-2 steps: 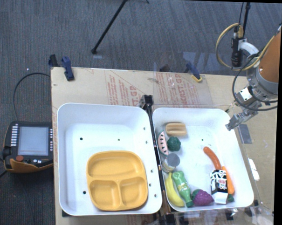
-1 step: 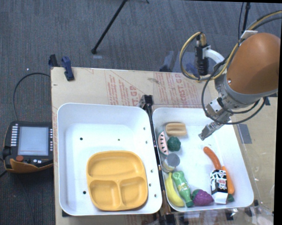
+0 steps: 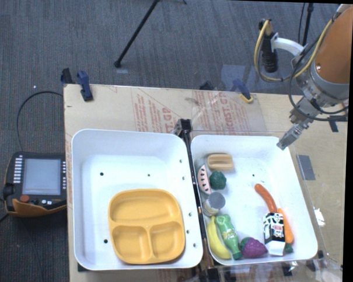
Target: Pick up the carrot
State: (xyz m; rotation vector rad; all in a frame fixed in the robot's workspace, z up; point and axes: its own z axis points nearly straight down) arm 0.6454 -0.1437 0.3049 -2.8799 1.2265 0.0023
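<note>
Overhead, the gripper (image 3: 289, 138) hangs above the right bin's (image 3: 246, 143) far corner, its grip state unclear. Carrot (image 3: 273, 209) lies beside a milk carton (image 3: 273, 232); grasping its free upper end seems wisest.

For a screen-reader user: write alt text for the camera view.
An orange carrot lies in the right white bin among toy foods, next to a small milk carton, while the robot's claw hangs above the bin's far right corner, apart from the carrot. The left white bin holds a yellow divided plate.
</note>
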